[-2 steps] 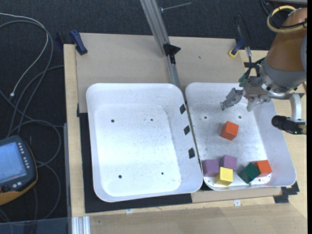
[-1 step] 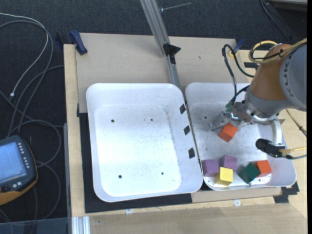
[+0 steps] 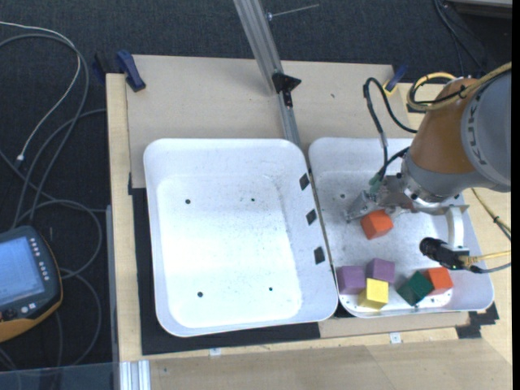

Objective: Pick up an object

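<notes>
The grey arm with its orange band (image 3: 443, 132) enters from the right side of the frame and bends down over the right bin (image 3: 341, 157), the nearer of the two shallow white bins to it. Its gripper (image 3: 372, 204) sits low in the middle of that bin, right at an orange block (image 3: 377, 224) that lies tilted just below and touching or nearly touching the metal tips; whether the block is actually pinched between them, and how far apart they stand, I cannot tell from this angle. Along the lower edge of the same bin a cluster of blocks is gathered: a purple block (image 3: 351, 279) at the left, a second purple block (image 3: 381, 269) just beside it, a yellow block (image 3: 376, 292) below and between those two, then a green block (image 3: 418, 286) and a smaller orange block (image 3: 439, 278) touching it at the right. The left bin (image 3: 162, 169) fills the centre-left of the frame. A handheld screen unit (image 3: 23, 279) rests at the far left edge, off the bench.
</notes>
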